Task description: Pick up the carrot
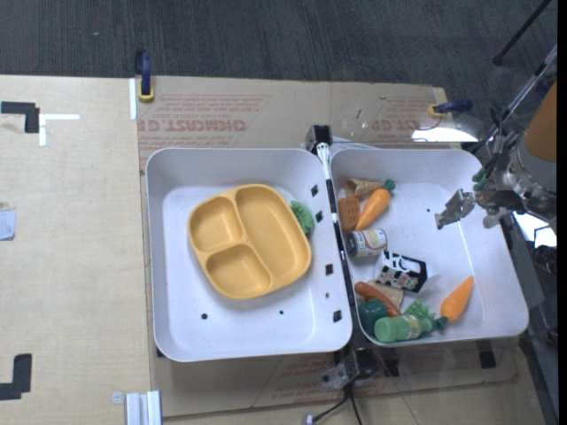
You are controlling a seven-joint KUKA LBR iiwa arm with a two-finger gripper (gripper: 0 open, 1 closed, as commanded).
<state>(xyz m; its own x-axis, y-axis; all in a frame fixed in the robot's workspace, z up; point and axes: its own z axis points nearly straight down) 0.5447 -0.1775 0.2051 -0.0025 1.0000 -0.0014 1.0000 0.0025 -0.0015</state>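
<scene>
Grey metal two-finger gripper [462,209] sits over the right shallow white plastic bin [492,264], near its right wall, upper half. Fingers point left into the bin; nothing between them, and whether they are released or clenched cannot be told at this angle.

Two orange plastic carrots in that bin. One orange carrot with a green top [373,207] lies left of the fingers, well apart, tilted, green end up-right, touching a tan wedge-shaped toy [356,187] and an orange-brown block [348,212] beside the bin's left wall. The second orange carrot [457,298] lies below the fingers, nearer than the first but still apart from them, tilted, tip toward the lower left, close to the bin's lower right corner.

Below-left of the fingers: small silver can with a yellow label [367,242] on its side, black-and-white patterned box [403,273], red-orange toy piece [376,293], green plastic bottle [400,328] lying at the bin's bottom edge with a green leafy toy [423,316] just beside it.

Far left of the fingers, the left white plastic bin [168,255] carries a yellow three-compartment plastic plate [248,239], with a green leafy toy piece [304,217] touching the plate's right rim.

Both bins rest on a light wooden worktop [62,264] with brown cardboard [204,113] under them.
</scene>
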